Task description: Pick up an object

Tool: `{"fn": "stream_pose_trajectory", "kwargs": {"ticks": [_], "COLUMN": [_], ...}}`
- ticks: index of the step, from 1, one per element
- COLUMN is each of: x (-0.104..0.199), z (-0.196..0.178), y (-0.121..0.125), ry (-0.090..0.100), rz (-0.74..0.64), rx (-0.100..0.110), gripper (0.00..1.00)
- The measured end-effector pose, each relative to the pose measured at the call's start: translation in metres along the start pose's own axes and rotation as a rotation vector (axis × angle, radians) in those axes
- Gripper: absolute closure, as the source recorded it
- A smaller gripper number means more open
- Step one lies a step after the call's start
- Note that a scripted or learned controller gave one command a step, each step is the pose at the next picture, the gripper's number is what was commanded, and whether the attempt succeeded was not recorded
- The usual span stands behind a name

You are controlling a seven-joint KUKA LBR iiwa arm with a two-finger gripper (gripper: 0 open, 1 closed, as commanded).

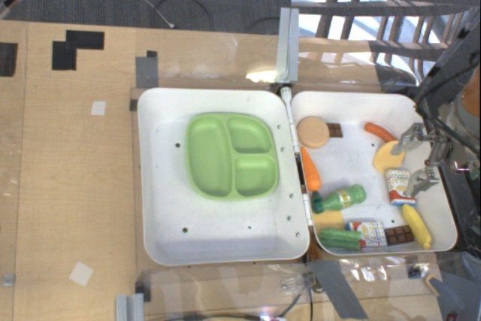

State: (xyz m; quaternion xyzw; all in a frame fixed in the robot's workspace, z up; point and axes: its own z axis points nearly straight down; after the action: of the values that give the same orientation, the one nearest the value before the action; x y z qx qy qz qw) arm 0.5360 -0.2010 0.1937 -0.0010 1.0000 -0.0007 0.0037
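Observation:
The right bin (353, 162) holds several toy foods: a round tan bun (313, 132), a red sausage (379, 132), a yellow cheese wedge (386, 156), an orange carrot (310, 171), a green bottle (340, 199), a small printed carton (397, 186), a yellow banana (417, 226), a green cucumber (340, 239) and a candy box (367, 231). My gripper (415, 160) hangs over the bin's right side, open. One finger sits near the sausage's end, the other beside the carton. The cheese wedge lies just left of the gap; nothing is held.
The left bin (165, 162) holds a green divided plate (231, 155). A metal divider post (286, 49) stands behind the seam between the bins. The arm (458, 109) covers the right bin's right rim. Black markers lie on the bench at far left.

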Motion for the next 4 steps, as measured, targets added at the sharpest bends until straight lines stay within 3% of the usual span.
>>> {"fn": "stream_pose_trajectory", "kwargs": {"ticks": [1,2,3,4], "x": [0.006,0.005,-0.002,-0.002], "z": [0.097,0.104,0.089,0.089], "y": [-0.004,-0.004,-0.004,-0.003], "ry": [-0.002,-0.004,-0.024,-0.023], "rz": [0.09,0.124,0.116,0.116], "rx": [0.001,0.001,0.006,0.005], "gripper": [0.0,0.0,1.0,0.0]}}
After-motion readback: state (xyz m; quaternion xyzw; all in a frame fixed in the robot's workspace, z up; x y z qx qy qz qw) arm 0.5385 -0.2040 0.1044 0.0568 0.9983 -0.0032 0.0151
